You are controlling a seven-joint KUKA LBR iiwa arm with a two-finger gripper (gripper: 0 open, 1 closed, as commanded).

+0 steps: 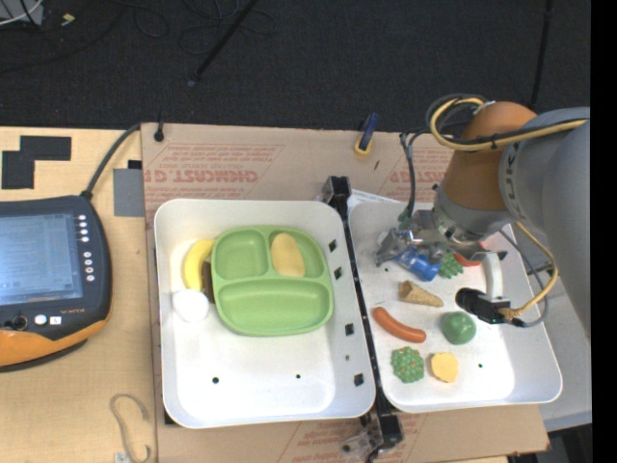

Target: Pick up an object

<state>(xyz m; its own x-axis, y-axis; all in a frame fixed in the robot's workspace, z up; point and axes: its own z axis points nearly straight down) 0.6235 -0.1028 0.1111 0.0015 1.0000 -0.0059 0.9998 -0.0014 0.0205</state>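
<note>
- Dark flooring with loose cables runs behind a cardboard-topped bench (pixel 241 167), which carries two shallow white bins side by side.
- Low in the right bin (pixel 540 379), at its far end, sits the gripper (pixel 413 242). The grey arm (pixel 549 172) with its orange band slopes down to it from the right.
- Whether the gripper is open or closed cannot be told, because metal parts and cables crowd the tip. Nothing can be seen held in it.
- A blue object (pixel 424 264) lies just beside the tip on its near side, possibly touching it, and looks like the piece being gone for.
- Nearer the camera than the tool lie a tan wedge (pixel 421 295), then a red sausage (pixel 398 324), a round green piece (pixel 460 327), a bumpy green piece (pixel 408 365) and a yellow piece (pixel 443 367). All stand apart from the tip.
- Well away from the tool, across the divider, the left bin (pixel 193 384) holds a green divided plate (pixel 272 302) with a banana (pixel 196 261) against its far side.
- My reading is that this is the reach-and-grasp step: the tool is down among the toys, but no lift has begun.
- The next move calls for closing squarely on the blue object and then rising straight up. A firm hold should be checked, since the piece is small and could slip out sideways.
</note>
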